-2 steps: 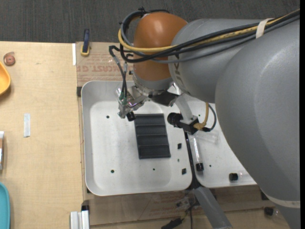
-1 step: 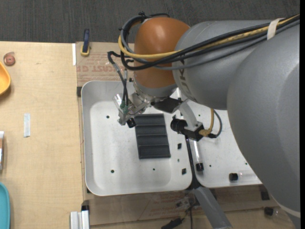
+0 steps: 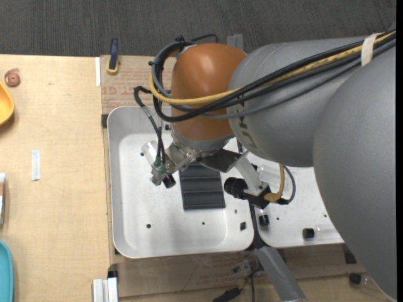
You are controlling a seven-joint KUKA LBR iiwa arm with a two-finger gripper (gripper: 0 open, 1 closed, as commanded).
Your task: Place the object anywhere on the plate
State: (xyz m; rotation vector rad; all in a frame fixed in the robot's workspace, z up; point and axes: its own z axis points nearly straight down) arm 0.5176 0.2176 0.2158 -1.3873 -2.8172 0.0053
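The arm's orange band (image 3: 204,90) and grey body hang over the left white bin (image 3: 126,231). Below the band, the gripper (image 3: 203,190) appears as a black ribbed block low over the bin's middle. The arm covers much of the bin floor beneath it. A small dark object (image 3: 308,233) lies on the floor of the right bin (image 3: 296,238), to the gripper's right. At the view's left edge, on the wooden bench, I see part of a yellow dish (image 3: 4,106) and, at the bottom left, part of a teal dish (image 3: 4,270).
Cables (image 3: 157,99) loop from the wrist over the left bin's back wall. A small white strip (image 3: 35,165) and a reddish disc (image 3: 11,77) lie on the wooden bench (image 3: 56,219). A blue-handled tool (image 3: 114,54) rests behind the bins.
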